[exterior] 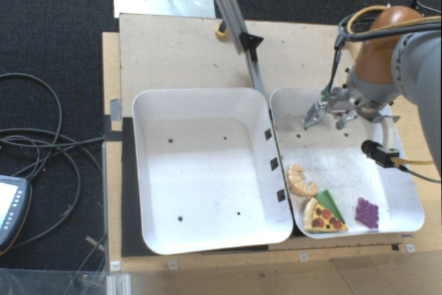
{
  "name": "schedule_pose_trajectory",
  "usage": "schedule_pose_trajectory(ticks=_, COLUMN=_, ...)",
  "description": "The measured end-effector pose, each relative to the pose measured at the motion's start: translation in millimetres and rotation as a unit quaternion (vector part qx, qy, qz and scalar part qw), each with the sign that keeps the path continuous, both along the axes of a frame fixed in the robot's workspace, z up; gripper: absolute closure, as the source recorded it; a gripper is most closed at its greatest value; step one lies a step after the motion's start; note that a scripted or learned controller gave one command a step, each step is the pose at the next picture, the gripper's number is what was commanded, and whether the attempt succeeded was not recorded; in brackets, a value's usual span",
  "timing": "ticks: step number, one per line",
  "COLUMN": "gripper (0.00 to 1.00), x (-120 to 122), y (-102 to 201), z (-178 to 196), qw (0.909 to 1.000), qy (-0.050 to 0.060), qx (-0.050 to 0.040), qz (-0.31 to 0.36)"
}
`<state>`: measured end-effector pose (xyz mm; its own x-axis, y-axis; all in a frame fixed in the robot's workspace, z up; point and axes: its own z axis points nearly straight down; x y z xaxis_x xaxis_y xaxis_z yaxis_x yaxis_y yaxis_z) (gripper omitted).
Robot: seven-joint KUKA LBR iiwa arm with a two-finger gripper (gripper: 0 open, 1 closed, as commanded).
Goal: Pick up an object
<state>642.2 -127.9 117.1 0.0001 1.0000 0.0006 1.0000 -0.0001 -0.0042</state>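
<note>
So the arm [400, 55] comes in from the right and its hand [327, 116] is up over the far end of the right bin [345, 155], fingers spread apart with nothing between them. All the stuff to grab sits bunched at the near end of that same bin, well apart from the hand: a tan croissant-looking piece [301, 181] by the bin's left wall, a toy pizza slice [323, 217] just in front of it, touching or nearly, with a green wedge [331, 203] along its right edge, and a purple grape cluster [367, 212] off toward the right. The left bin [204, 169] sits right beside it on the tabletop [173, 52].
</note>
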Motion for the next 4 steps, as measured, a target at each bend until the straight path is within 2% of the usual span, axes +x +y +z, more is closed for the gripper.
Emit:
schedule_pose_trajectory(ticks=1, gripper=1.00, x=2, y=-1, z=15, qw=1.0000, qy=-0.004, qx=-0.0006, qz=0.000)
schedule_pose_trajectory(ticks=2, gripper=1.00, x=9, y=0, z=80, qw=1.0000, qy=-0.007, qx=-0.0012, qz=0.002)
schedule_pose_trajectory(ticks=4, gripper=1.00, x=13, y=-5, z=164, qw=1.0000, qy=-0.005, qx=-0.0009, qz=0.003)
